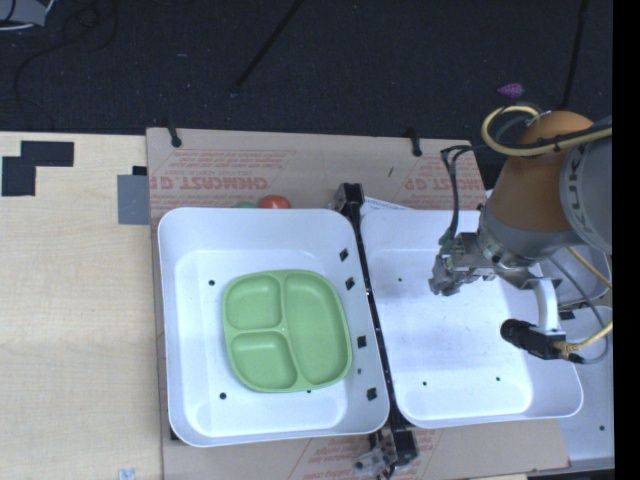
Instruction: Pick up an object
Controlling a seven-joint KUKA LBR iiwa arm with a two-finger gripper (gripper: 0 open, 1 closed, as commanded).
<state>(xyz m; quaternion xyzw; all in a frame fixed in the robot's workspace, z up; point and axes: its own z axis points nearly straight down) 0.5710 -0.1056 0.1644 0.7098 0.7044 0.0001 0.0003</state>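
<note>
While tool (447,276), grip state unclear, is hovering right of plate (286,330), it should be moving left, centring over plate rim.

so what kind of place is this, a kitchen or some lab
Most likely a robotics lab or test bench, not a kitchen: a robot arm reaches over two white bins, one holding just a green divided plate, and loose cables trail across dark flooring behind.

Red ball (274,203) half behind bin rim (250,211)
</note>
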